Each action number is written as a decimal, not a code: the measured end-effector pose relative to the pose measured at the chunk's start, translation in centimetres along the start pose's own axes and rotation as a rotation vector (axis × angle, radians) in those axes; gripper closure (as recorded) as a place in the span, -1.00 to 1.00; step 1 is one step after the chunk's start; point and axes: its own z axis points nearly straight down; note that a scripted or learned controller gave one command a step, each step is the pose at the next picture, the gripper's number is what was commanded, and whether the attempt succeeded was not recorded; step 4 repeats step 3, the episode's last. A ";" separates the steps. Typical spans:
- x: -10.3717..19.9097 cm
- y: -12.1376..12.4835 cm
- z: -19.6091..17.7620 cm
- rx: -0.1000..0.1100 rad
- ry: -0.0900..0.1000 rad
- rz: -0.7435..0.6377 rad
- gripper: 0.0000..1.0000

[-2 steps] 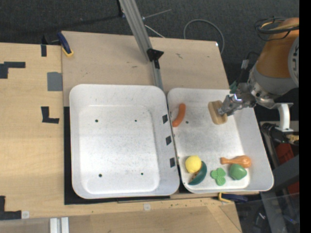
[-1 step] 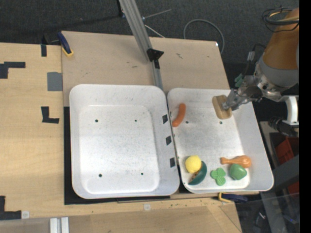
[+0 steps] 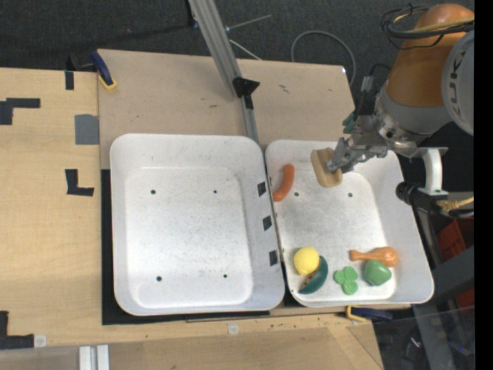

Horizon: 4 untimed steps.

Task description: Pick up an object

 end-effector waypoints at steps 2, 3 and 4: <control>9.1 0.1 0.2 0.002 -0.001 0.000 1.00; 14.6 0.3 2.1 0.004 -0.001 0.000 1.00; 14.6 0.3 2.1 0.004 -0.001 0.000 1.00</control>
